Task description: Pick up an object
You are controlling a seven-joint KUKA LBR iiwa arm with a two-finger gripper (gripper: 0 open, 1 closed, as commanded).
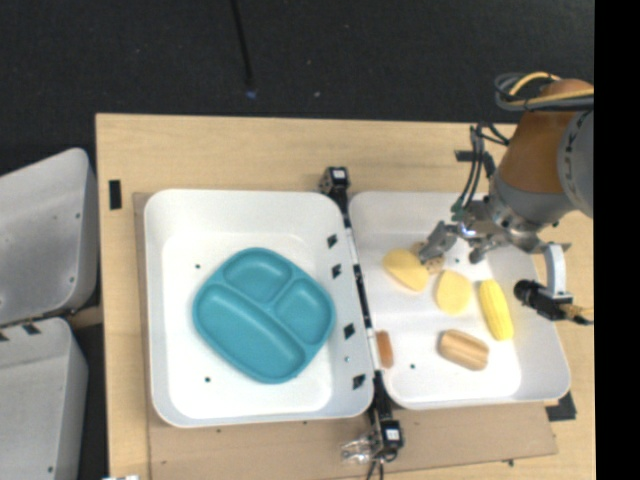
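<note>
Claw [456, 243] spread wide, holding nothing, above right bin [540, 383]; arm [540, 158] cut off.

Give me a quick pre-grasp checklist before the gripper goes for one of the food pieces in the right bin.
1. Gripper above the right white bin: ok.
2. Nothing between the fingers yet: ok, they stand apart.
3. Nearest target, pale yellow rounded piece, unobstructed: ok.
4. Neighbours spaced: not ok, yellow round slice sits close beside the yellow corn cob.
5. Brown bread roll lies apart: ok.
6. Gripper height over the target: cannot tell.
</note>
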